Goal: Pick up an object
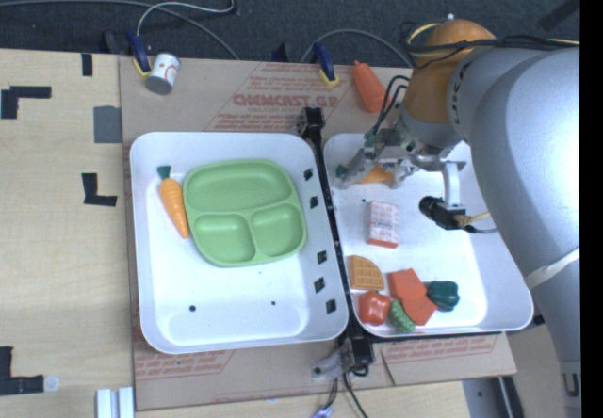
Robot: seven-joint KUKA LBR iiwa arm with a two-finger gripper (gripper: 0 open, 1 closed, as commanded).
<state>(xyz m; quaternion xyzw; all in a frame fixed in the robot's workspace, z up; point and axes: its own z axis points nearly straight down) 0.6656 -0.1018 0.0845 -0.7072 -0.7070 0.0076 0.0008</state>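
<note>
1. Judged from how things lie, the pick is not yet done; nothing is lifted clear of the bins, and the grey arm with its orange band [443, 77] leans in from three o'clock with its gripper [377, 162] low over the twelve o'clock end of the right-hand shallow white bin [490, 298].
2. The likeliest target, as a guess, is a small orange piece [379, 176] lying on the bin floor just under the gripper; whether they touch I cannot tell.
3. The fingers are blurred and partly hidden by the wrist; I cannot tell how far apart they stand, and nothing shows plainly between them, so I count no grasp.
4. Other candidates lie in the same bin: a small pink-and-white packet [382, 223] near its middle; towards six o'clock, a tan waffle-shaped toy [366, 271], a red tomato-like toy [373, 309], an orange-red block [412, 294] and a dark green toy [442, 294], all crowded together.
5. The left-hand white bin [226, 322] holds a light green divided plastic tray [247, 211] with an orange toy carrot [173, 204] just beside it at nine o'clock.
6. On the cardboard-covered surface [264, 101] at twelve o'clock, outside the bins, lies another orange carrot-shaped toy [368, 88].
7. What is left: closing on an object, then lifting it free.
</note>
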